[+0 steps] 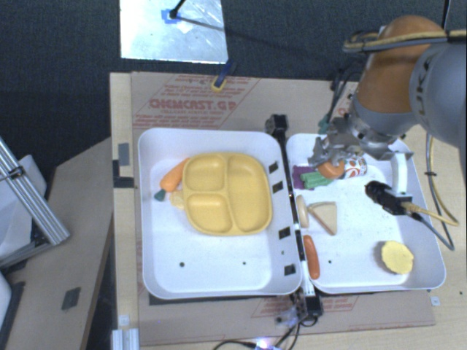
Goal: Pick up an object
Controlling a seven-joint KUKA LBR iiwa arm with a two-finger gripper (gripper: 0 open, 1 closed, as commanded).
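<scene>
My gripper (330,155) hangs low over the far left part of the right bin (423,268), with the grey arm and its orange band above it at the right. Directly under it lies a small orange and green toy vegetable (330,170), next to a purple piece (302,173) and a red and white can (354,168). I cannot see whether the gripper touches any of them. Nearer in the same bin lie a pale sandwich wedge (324,216), a pale slice (301,210), a red sausage (311,257) and a yellow round piece (396,257).
The left bin (157,268) holds a yellow divided plate (222,193) with a carrot (173,175) at its far left edge. A black-clipped divider (286,195) separates the bins. A shiny square sheet (174,19) lies beyond the bench.
</scene>
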